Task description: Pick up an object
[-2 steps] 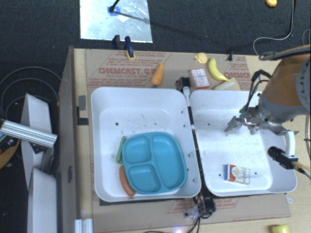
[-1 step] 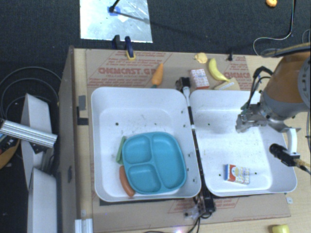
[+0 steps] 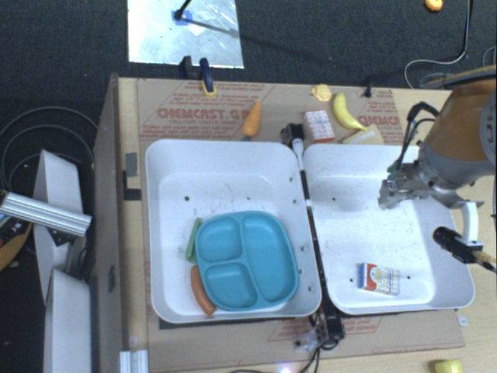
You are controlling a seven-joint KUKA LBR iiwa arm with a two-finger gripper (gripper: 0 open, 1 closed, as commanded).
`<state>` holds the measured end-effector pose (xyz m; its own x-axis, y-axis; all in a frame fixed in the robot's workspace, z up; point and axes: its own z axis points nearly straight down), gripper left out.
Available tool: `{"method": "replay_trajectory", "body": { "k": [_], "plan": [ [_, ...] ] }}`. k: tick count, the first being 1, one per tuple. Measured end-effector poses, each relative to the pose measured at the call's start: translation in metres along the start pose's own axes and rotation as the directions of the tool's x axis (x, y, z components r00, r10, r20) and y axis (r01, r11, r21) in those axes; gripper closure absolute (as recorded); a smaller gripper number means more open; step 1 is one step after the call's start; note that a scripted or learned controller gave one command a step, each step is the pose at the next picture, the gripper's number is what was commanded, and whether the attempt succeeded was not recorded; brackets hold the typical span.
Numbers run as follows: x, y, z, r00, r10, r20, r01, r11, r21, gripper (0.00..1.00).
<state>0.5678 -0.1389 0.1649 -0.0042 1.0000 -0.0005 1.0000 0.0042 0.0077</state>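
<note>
Nearest you, at the front of the left bin (image 3: 167, 208), a blue divided plate (image 3: 245, 259) lies over an orange sausage-shaped piece (image 3: 201, 291) and a green piece (image 3: 191, 239), while a small printed carton (image 3: 378, 277) lies flat near the front of the right bin (image 3: 450, 290). Farther back over that right bin you see the gripper (image 3: 390, 192) hanging well apart from the carton, its opening impossible to tell. Beyond the bins, on the cardboard, you find a carrot (image 3: 251, 120), a small box (image 3: 319, 126) and a banana (image 3: 344, 113).
</note>
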Motion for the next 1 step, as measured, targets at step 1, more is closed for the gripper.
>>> {"method": "replay_trajectory", "body": {
  "k": [1],
  "plan": [
    [0.0003,0.0009,-0.0103,1.000,-0.002,0.000,0.002,1.000,-0.002,1.00]
  ]
}}
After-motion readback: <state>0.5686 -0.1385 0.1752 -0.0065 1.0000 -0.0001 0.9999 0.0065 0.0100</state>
